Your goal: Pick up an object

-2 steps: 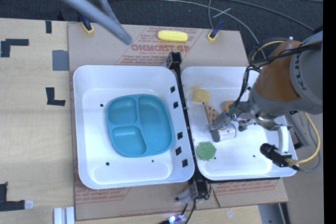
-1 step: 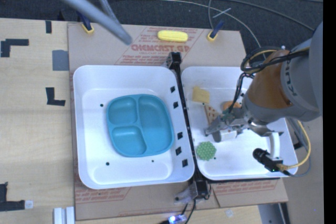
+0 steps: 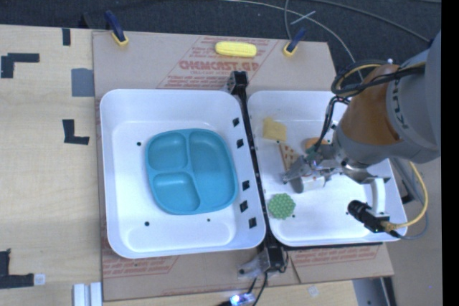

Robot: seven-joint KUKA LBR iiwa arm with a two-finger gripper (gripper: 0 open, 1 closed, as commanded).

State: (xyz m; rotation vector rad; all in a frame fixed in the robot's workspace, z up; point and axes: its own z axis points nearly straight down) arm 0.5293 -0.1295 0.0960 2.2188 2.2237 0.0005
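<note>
Nearest us, two white bins sit side by side on the counter (image 3: 43,154) — the left bin (image 3: 115,154) holds a blue divided plate (image 3: 191,170), while in the right bin (image 3: 337,229) the end effector (image 3: 305,175) hangs low between a tan block (image 3: 274,129) and a green ball (image 3: 281,206), which we judge likely pick targets — its grip we cannot tell.

We see even, diffuse overhead light, moderately bright. White bins (image 3: 115,154) brightest, near blown out, little surface detail. Soft shadow under arm (image 3: 380,118) at 3 o'clock, falling on right bin floor. Dark floor at 12 o'clock nearly black, texture faint. Whole frame soft, low resolution; gripper (image 3: 297,175) region smeared, edges unclear. Blue tray (image 3: 190,170) shows mild sheen, no hard glare. We note slight colour noise along cardboard print.
</note>
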